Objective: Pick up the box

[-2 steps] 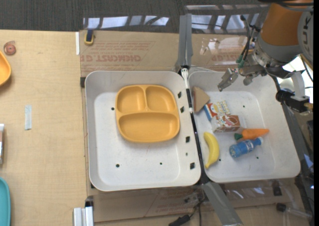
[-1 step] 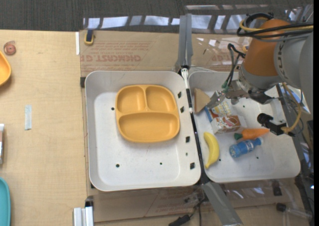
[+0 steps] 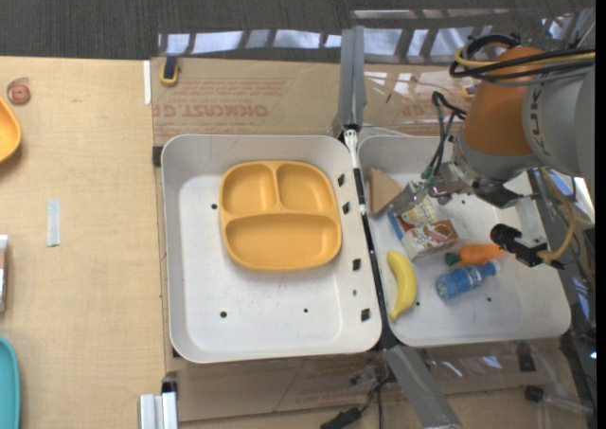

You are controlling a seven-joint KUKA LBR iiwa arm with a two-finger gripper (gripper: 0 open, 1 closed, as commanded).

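The box [image 3: 431, 231] is a small carton with colourful print, lying tilted in the right bin [image 3: 530, 323] near its left side. My gripper [image 3: 418, 198] hangs at the box's upper left end, right over or against it. The grey arm with its orange band [image 3: 499, 110] reaches down from the upper right. Whether the box is actually gripped is not visible from this angle.
A banana [image 3: 402, 283], a blue bottle [image 3: 466, 279] and an orange carrot [image 3: 479, 253] lie close around the box. A brown cardboard wedge [image 3: 382, 190] sits by the divider. The left bin [image 3: 189, 257] holds a yellow divided plate [image 3: 280, 214].
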